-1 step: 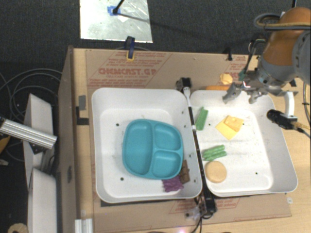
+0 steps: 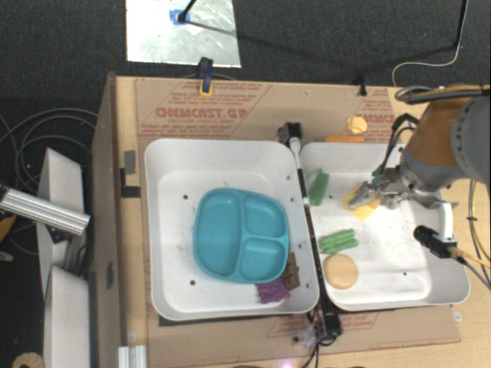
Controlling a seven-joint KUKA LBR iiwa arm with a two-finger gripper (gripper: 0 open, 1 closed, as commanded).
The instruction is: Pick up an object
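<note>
The yellow wedge-shaped piece [image 2: 361, 203] lies on the floor of the right bin [image 2: 399, 286], up in its far half, and the gripper [image 2: 380, 191] sits right over its right end, low enough that the two seem to touch. Whether the fingers are open, closed or clasped on the piece cannot be told, since the wrist covers them. The grey arm [image 2: 441, 156] with its orange band reaches in from the right edge above the bin's far right corner. Near the yellow piece, towards the divider between the bins, a green block [image 2: 318, 186] lies tilted against the bin's left wall. Nearer the camera a second green item [image 2: 337, 241] lies flat, and just beside it, closer still, rests a tan round object [image 2: 341, 271]. An orange stick-like thing [image 2: 344, 138] lies along the far rim of the right bin. The left bin [image 2: 173, 198] holds a teal divided plate [image 2: 240, 234]; at the plate's near right corner are a purple object [image 2: 270, 290] and a small brown one [image 2: 291, 274], touching each other. Both bins stand side by side on the bench [image 2: 199, 110].
</note>
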